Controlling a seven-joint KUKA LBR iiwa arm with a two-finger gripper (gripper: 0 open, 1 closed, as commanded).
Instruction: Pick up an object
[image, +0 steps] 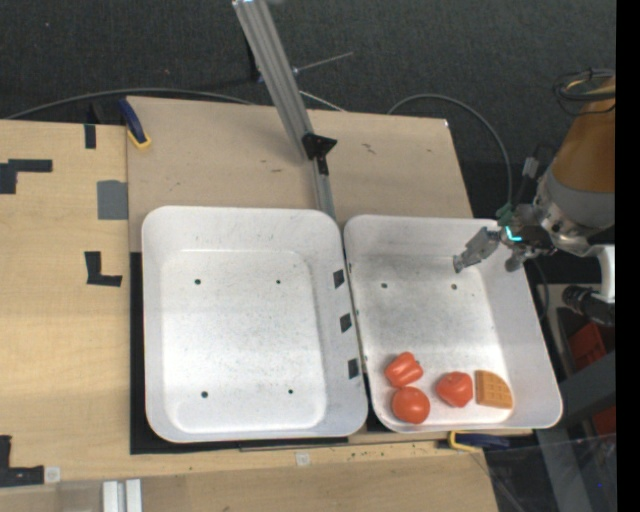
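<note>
Several small items lie at the near end of the right bin (420, 240). They are a red pepper-like piece (403, 369), a round red piece (410, 405), a second red piece (454, 389) and an orange waffle-like square (492, 389). My gripper (492, 256) hangs over the far right corner of that bin, well away from the items. Its fingers (470, 257) stand apart with nothing between them.
The left bin (240, 310) sits beside the right one, and black clips join them along the shared edge. A slanted metal pole (285, 85) rises behind the bins. The wooden bench (60, 260) carries tape marks at the left.
</note>
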